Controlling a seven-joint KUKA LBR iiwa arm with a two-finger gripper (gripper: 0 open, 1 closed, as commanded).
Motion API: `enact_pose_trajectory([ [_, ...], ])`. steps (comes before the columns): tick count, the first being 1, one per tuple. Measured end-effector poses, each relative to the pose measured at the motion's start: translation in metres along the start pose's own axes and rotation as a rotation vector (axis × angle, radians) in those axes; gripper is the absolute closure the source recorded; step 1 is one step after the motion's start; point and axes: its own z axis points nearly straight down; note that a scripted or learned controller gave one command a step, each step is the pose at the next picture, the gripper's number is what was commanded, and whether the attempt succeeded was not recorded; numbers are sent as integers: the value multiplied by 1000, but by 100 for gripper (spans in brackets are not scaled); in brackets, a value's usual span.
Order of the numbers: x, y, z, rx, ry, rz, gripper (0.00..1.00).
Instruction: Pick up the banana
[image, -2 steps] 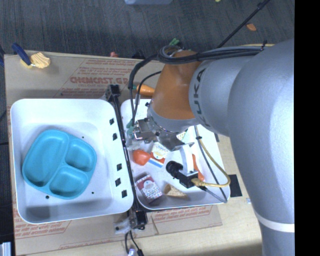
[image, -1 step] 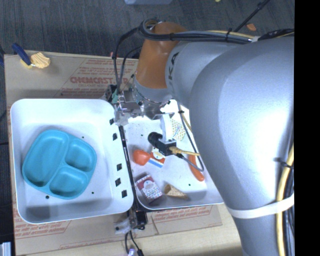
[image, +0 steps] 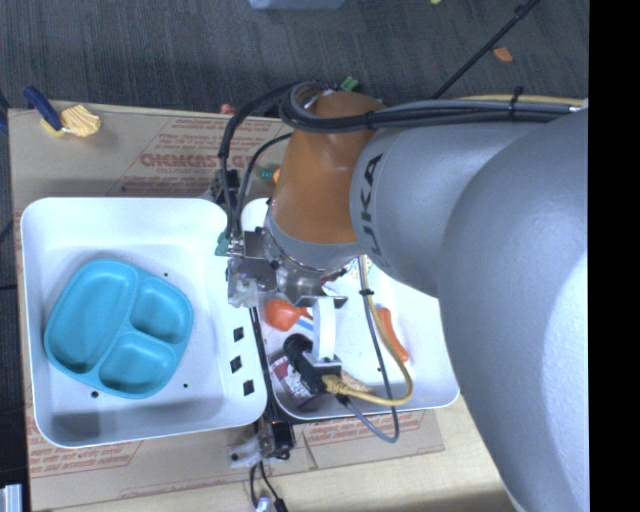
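Note:
My gripper (image: 283, 298) hangs low over the left part of the right bin (image: 440, 392), under the orange-banded wrist (image: 318, 190). The grey arm and wrist cover most of that bin, so much of its contents is hidden. Just beneath the gripper lies an orange-red object (image: 284, 315). I cannot make out a banana's shape among the parts of the bin that show.
A blue divided plate (image: 118, 325) lies in the left bin (image: 40, 225). In the right bin a thin orange item (image: 394, 338) lies to the right and a dark packet (image: 292, 388) sits by the front wall. A yellow and blue object (image: 72, 120) lies on the cardboard at the far left.

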Motion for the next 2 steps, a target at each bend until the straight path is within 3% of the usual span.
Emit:
enact_pose_trajectory([
  [1,84,23,-108,-3,0,163,100],
  [2,84,23,-108,-2,-1,163,0],
])
